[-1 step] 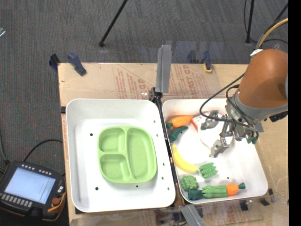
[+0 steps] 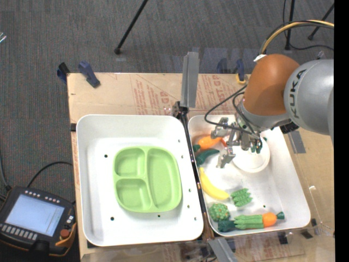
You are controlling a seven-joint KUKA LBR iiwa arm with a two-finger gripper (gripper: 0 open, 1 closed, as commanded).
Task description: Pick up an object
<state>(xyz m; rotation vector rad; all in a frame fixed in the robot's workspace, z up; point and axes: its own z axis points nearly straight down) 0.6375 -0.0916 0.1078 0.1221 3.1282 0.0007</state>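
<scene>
Nearest, a green-topped orange toy carrot [image 2: 256,220] lies below the white bowl [image 2: 253,160], beside which the fingers [image 2: 226,158] hang spread (holding nothing), so descent and closing remain.

Lying in the right bin [image 2: 289,171], 6 toy foods plus 1 white bowl. Near the bin's upper left, an orange carrot [image 2: 209,142], lengthwise toward the left wall. Just below it, a dark green piece [image 2: 205,156], angled down-left, touching or nearly touching the carrot. Further down, a yellow banana [image 2: 211,186], curved, running from the left wall toward the centre. Right of the banana's lower end, a small green ridged pod [image 2: 240,197]. In the lower left corner, a green broccoli head [image 2: 219,211]. Along the bottom wall, a green corn-like cob [image 2: 248,221] end to end with a second orange carrot [image 2: 270,218]. Near the upper right, the white bowl [image 2: 252,160], upright.
</scene>
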